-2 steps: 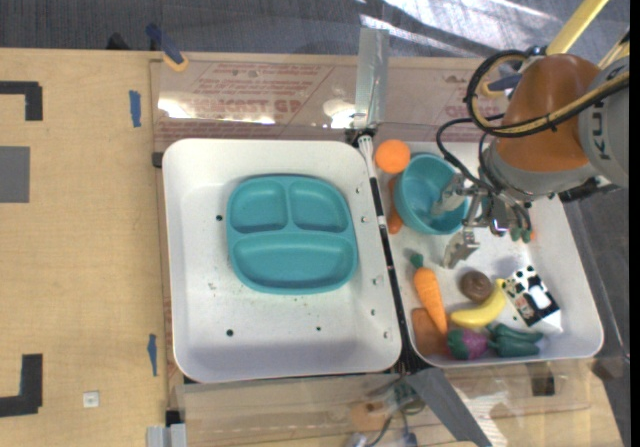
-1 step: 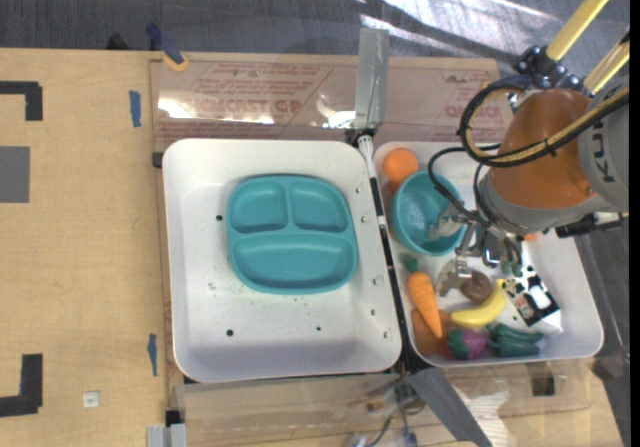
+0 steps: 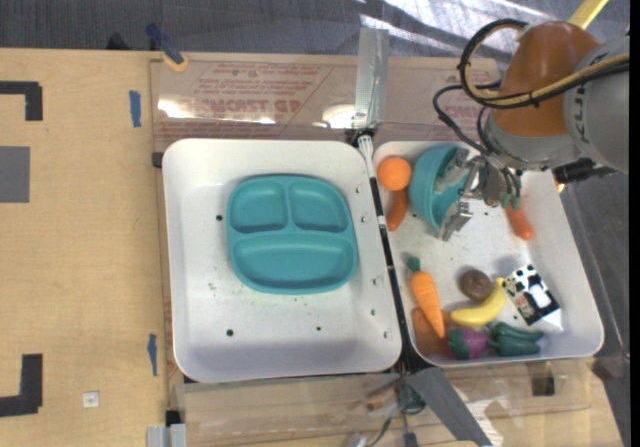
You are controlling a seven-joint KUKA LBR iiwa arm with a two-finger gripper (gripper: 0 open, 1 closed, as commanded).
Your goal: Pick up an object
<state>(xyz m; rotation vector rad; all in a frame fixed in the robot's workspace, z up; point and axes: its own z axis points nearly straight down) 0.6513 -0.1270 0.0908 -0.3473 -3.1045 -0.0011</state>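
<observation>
In the right bin (image 3: 585, 320), my gripper (image 3: 462, 197) is down at the upper middle, shut on the rim of a teal bowl (image 3: 430, 185). The bowl is tipped up on its edge with its opening facing the gripper. Left of the bowl are an orange ball (image 3: 394, 173) and a small carrot (image 3: 397, 207). Another carrot piece (image 3: 519, 223) lies just right of the gripper. Lower down lie a bigger carrot (image 3: 427, 300), a brown round piece (image 3: 476, 283), a banana (image 3: 481, 309), a black-and-white block (image 3: 530, 297), purple grapes (image 3: 467, 342) and a green vegetable (image 3: 513, 338).
The left bin (image 3: 190, 265) holds a teal divided plate (image 3: 291, 234). A ridge (image 3: 385, 265) separates the two bins. The grey arm with its orange band (image 3: 545, 65) and black cables hangs over the right bin's upper right corner.
</observation>
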